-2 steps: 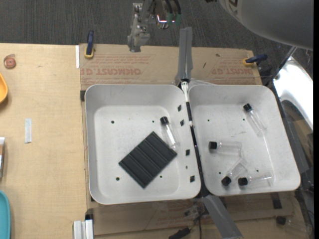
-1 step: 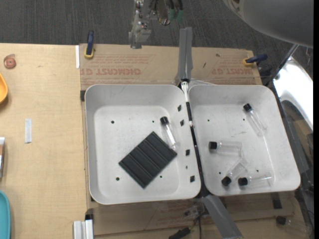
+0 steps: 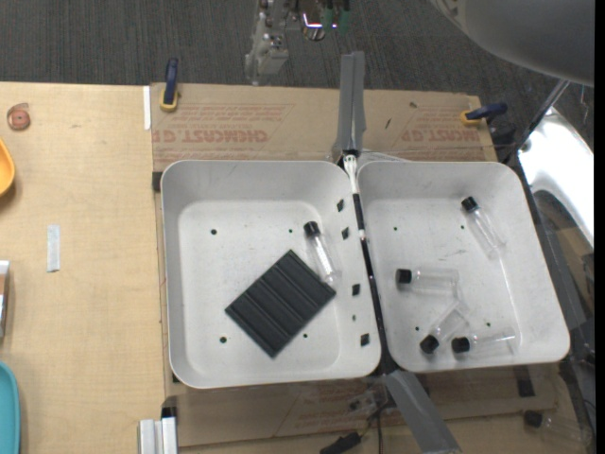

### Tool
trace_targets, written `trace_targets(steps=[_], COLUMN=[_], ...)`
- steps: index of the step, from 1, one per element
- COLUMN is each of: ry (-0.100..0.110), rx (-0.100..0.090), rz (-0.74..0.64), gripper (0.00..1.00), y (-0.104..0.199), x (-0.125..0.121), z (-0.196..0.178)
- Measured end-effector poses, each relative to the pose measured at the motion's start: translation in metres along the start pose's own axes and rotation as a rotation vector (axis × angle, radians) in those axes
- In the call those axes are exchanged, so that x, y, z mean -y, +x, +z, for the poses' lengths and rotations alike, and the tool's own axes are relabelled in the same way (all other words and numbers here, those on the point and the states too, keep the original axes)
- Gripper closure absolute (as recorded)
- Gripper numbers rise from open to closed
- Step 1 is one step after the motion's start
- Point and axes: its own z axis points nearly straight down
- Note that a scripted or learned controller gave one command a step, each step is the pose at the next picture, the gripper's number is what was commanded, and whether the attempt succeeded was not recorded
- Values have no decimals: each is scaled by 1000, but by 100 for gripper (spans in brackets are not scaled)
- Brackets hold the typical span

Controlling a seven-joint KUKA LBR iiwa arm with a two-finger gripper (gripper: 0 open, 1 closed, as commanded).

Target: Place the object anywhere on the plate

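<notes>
A black ridged plate [image 3: 281, 303] lies at a slant on the floor of the left bin [image 3: 189, 253]. A clear vial with a black cap [image 3: 319, 250] lies in that same bin, just off the plate's upper right edge and near the wall between the bins. The gripper [image 3: 268, 57] hangs high beyond the far edge of the bench, above the dark floor and well away from both bins. Nothing shows in it.
The right bin [image 3: 529, 253] holds several clear black-capped vials: one at the back right [image 3: 480, 223], one in the middle [image 3: 427, 278], two near the front [image 3: 442, 331]. Clamps [image 3: 170, 83] pin the cardboard behind the bins. The grey arm [image 3: 529, 12] crosses the top right.
</notes>
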Motion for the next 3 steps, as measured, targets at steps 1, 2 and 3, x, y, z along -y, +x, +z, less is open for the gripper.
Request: trace_targets(steps=[1,2,3], ry=[-1,-3,-4], rx=[4,9,13], rz=[2,3,4], gripper=[100,100,100], y=[-1,-3,-4], x=[0,0,1], z=[-9,-18,-28])
